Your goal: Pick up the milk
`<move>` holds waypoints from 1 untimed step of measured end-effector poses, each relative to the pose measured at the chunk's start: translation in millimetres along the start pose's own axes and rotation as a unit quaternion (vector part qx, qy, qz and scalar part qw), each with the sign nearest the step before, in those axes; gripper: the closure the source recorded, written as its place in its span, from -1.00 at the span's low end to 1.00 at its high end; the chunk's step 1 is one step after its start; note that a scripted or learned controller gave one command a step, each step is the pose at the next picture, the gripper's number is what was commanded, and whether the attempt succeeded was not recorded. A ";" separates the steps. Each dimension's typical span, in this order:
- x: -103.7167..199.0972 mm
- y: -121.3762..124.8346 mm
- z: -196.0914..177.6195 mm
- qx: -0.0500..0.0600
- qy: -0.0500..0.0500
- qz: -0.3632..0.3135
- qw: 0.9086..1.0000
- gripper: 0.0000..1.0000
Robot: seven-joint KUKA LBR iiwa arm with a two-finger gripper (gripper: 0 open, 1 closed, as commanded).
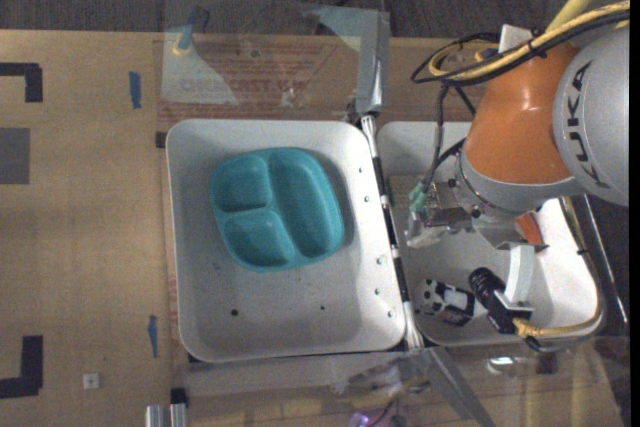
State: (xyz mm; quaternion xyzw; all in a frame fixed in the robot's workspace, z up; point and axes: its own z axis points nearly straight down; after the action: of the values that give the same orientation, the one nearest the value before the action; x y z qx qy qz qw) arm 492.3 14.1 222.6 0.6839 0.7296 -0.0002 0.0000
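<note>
My gripper (422,215) hangs low over the left part of the right bin (400,150), under the grey and orange wrist. Something small, greenish and pale, shows at its tip, and I cannot tell what it is. A small black-and-white object (443,299), apparently the milk carton, lies on the right bin's floor near the front edge. It is a little in front of the gripper and apart from it. The arm hides most of the right bin.
A teal divided plate (278,208) lies in the left bin (190,245), toward its back. A bit of orange (531,229) peeks out from under the arm in the right bin. The wall between the two bins runs just left of the gripper.
</note>
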 end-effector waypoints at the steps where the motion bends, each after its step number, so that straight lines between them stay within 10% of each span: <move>1: 0.0 0.0 0.0 0.000 0.000 0.000 1.000 -1.00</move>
State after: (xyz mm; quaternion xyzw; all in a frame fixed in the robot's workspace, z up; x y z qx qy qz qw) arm 492.3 14.1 222.6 0.6839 0.7296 -0.0003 0.0000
